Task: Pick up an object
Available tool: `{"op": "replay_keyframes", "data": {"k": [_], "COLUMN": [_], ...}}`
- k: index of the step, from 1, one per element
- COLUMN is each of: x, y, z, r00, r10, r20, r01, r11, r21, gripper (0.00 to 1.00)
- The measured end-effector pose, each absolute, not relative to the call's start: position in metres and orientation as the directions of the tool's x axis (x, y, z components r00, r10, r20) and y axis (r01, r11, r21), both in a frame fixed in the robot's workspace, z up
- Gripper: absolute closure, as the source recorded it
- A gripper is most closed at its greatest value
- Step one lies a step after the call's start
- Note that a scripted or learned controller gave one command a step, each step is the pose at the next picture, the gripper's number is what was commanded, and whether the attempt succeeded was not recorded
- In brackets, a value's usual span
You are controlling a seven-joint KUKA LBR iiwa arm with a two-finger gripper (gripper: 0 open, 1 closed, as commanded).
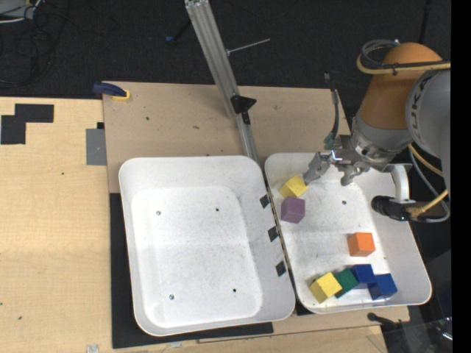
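Note:
My gripper hangs over the far part of the right bin, its two fingers spread apart with nothing between them. A yellow block lies just left of the left finger, and a purple block sits right below it. An orange block rests further toward the front. Along the bin's front edge lie another yellow block, a green block and two blue blocks bunched together.
The left bin stands beside the right one, with black clips along their shared edge. A slanted metal rail rises behind the bins. A black cable connector hangs by the right bin's right rim.

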State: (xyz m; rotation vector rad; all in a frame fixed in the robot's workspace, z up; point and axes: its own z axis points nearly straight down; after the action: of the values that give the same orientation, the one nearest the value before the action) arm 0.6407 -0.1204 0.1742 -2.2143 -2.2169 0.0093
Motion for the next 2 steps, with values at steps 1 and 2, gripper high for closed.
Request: {"op": "replay_keyframes", "data": {"k": [1,2], "x": [0.642,0.643], "y": [-0.114,-0.117], "z": [0.117,0.133], "r00": [0.0,0.004], "r10": [1.0,1.0], "r20": [0.005,0.0], "r01": [1.0,1.0], "r11": [0.0,-0.004], "r21": [0.002,0.009], "gripper": [0.0,1.0]}}
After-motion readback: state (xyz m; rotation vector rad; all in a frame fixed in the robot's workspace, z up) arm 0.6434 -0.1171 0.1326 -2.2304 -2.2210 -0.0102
